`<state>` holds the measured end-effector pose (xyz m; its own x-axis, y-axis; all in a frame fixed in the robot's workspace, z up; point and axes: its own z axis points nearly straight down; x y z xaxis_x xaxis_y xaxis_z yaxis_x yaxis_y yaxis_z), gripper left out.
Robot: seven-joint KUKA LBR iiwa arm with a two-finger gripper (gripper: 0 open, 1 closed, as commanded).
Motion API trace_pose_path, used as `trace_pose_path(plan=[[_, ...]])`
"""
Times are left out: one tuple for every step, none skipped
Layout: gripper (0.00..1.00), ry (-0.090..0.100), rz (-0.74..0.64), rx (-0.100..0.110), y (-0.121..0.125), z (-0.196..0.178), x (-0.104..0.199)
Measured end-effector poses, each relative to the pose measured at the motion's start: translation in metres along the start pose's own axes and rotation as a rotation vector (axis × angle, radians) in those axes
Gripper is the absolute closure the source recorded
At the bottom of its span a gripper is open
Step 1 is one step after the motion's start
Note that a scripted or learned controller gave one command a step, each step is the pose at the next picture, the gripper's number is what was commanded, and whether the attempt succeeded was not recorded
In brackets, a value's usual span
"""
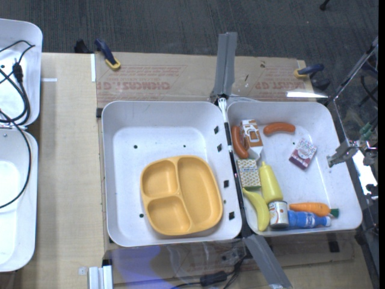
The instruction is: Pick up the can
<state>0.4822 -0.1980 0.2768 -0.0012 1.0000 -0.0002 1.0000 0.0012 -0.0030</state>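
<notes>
Lying near the 6 o'clock edge of the right bin [337,161], the can [278,214] is wedged between a banana [257,206] at its 9 o'clock side and a blue bottle [308,221] at its 3 o'clock side, touching both. A carrot [310,208] lies just beside it toward 2 o'clock, and a yellow bottle [270,182] toward 12 o'clock. The can is judged stiff, smooth and fairly light, so a slip is likely; it would best be taken across its round body, though little room is left by the neighbours. Whether it stands or lies cannot be told. The pincer [337,157] is seen at the bin's 3 o'clock rim, blurred and partly cut off; how its jaws are set cannot be told.
</notes>
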Motion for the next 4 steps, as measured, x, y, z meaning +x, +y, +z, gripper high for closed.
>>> trace_pose_path(plan=[[0.0, 0.001, 0.107, -0.001, -0.003, 0.186, 0.037], [0.0, 0.0, 0.043, -0.003, -0.004, 0.112, 0.015], [0.0, 0.0, 0.243, 0.0, 0.039, 0.173, 0.006], [0.0, 0.009, 0.325, 0.002, 0.093, 0.186, -0.002]])
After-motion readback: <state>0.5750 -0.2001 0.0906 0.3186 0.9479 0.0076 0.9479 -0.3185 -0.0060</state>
